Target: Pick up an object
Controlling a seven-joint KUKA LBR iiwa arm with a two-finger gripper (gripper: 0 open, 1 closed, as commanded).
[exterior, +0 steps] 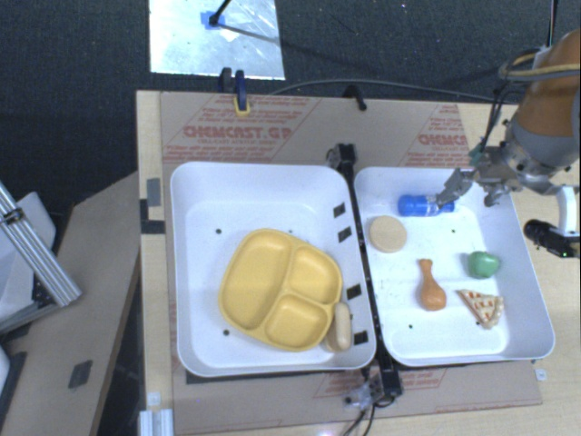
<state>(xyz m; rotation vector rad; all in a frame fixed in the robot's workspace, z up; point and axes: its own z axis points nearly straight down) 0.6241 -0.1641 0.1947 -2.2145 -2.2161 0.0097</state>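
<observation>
The grey arm with its orange band reaches in from the far right, its wrist bent down and leftward. At its end the two-finger tool (467, 184) hangs low, one slim finger (451, 191) slanting down to the left, the other shorter to its right, the two standing apart.
</observation>
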